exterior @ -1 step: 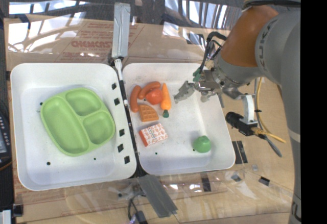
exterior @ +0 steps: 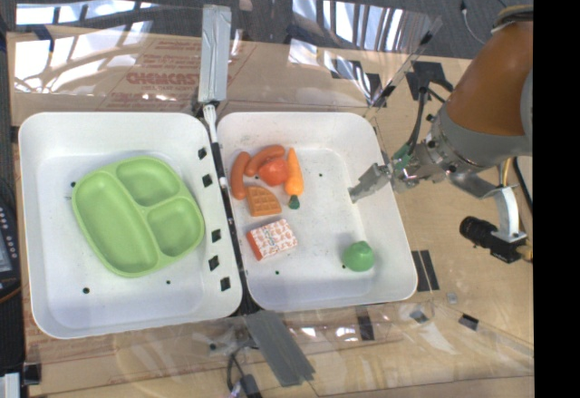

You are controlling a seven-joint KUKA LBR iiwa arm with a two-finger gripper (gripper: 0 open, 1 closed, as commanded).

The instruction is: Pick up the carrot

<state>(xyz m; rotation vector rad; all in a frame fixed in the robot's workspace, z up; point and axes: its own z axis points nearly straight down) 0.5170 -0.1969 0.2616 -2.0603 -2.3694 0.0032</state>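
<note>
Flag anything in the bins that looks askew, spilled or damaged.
Nothing stands out. The carrot lies whole among the toy foods in the right bin, touching the tomato. The green plate sits flat in the left bin.

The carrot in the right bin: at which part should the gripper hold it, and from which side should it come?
Probably best from above, closing across the middle of the carrot's orange body. It lies flat and nearly upright in the view, green tip toward the camera. Its right side is open bin floor; the tomato crowds its left, so that finger has little room. The gripper is to its right.
</note>
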